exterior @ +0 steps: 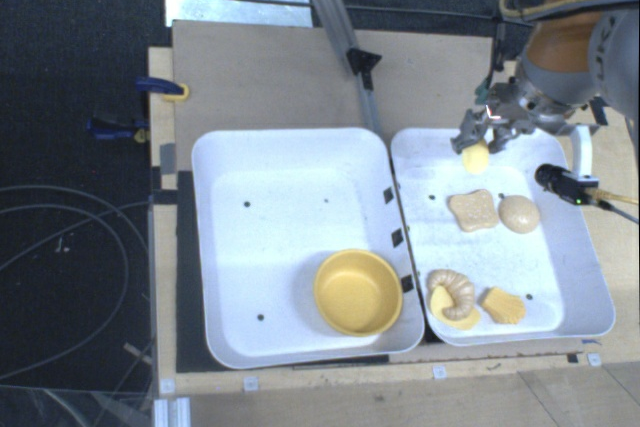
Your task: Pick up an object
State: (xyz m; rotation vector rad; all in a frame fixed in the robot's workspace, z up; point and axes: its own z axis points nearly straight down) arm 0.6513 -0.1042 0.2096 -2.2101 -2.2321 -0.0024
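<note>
Brown bench board (270, 75) on dark carpet (70, 15) bears two white bins (290, 165); tool (480, 143) clamps a yellow piece (476, 158)

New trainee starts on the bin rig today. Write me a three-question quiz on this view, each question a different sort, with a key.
1. True or false: the yellow bowl sits in the left bin.
2. How many loose food pieces lie on the floor of the right bin, leaving out the small yellow piece at the gripper?
3. Which lies nearest the bowl? A) the square cracker B) the round bun C) the curled pastry

Key
1. True.
2. Four: cracker, bun, curled pastry and the yellow wedge.
3. C.
</note>
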